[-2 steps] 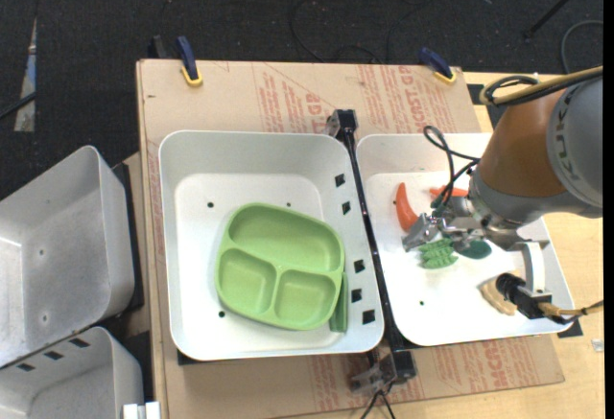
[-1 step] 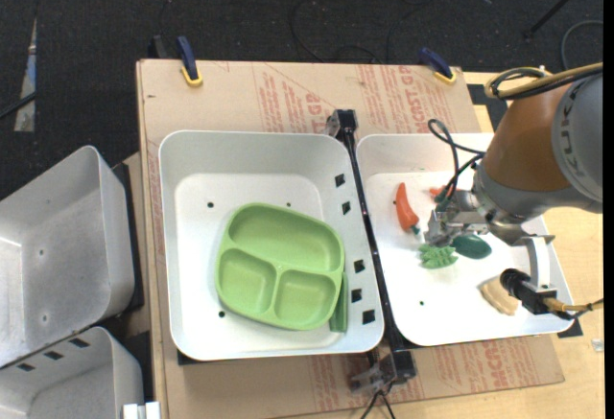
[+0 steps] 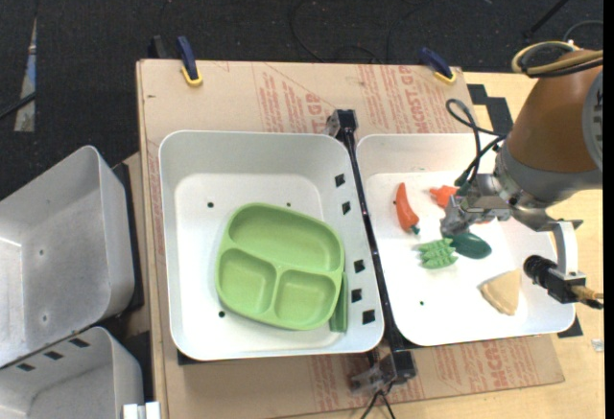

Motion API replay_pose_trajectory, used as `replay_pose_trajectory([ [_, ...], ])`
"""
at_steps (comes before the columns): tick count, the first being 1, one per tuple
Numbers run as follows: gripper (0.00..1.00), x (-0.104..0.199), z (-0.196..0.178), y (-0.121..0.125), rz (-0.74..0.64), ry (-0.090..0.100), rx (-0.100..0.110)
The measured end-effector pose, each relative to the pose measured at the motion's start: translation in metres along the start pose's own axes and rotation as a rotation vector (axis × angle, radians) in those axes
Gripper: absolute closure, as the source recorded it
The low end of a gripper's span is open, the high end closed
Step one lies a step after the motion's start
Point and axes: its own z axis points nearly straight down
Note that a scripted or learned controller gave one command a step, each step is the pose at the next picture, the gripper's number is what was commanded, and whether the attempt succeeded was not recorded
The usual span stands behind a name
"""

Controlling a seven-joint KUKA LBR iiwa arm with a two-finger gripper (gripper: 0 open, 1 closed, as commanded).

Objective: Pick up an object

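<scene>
A grey KUKA arm point(image 3: 561, 134) with an orange band reaches in from the right over a cardboard-topped bench point(image 3: 259, 96) bearing two shallow white bins side by side. The left bin point(image 3: 192, 158) holds a green divided plate point(image 3: 280, 267) of three compartments, lying flat near the bin's middle. The right bin point(image 3: 451, 321) holds the small pieces: a tan wedge point(image 3: 502, 292) near its front right corner, a dark green leaf-shaped toy point(image 3: 471, 244) just below the gripper, a light green comb-like piece point(image 3: 436, 255) touching or just beside that leaf, a red chilli-shaped piece point(image 3: 405, 205) lying lengthwise left of centre, and an orange piece point(image 3: 443, 196) partly hidden by the wrist.

The gripper point(image 3: 463, 219) hangs low over the dark green leaf; whether its fingers are parted, closed or gripping anything cannot be told from this angle, since the wrist covers them.

The leaf toy, the likeliest target, looks like light moulded plastic, stiff and rather smooth, so it may slip or skate on the bin floor; a pinch across its narrow width should serve best, and the comb-like piece may be nudged.

Red print on the cardboard reads partly as "MCMASTER-CARR", repeated along the far edge and again at the near right; this reading is uncertain.
</scene>
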Motion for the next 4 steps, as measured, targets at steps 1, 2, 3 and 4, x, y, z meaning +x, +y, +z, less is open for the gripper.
replay_pose_trajectory([
  [1, 1.00, -0.003, -0.063, -0.002, -0.001, 0.000, -0.001],
  [2, 1.00, -0.003, -0.097, 0.000, -0.002, 0.000, 0.001],
  [3, 1.00, 0.048, -0.083, 0.013, -0.005, 0.002, 0.008],
  [4, 1.00, 0.109, -0.071, 0.006, -0.006, 0.004, 0.009],
])
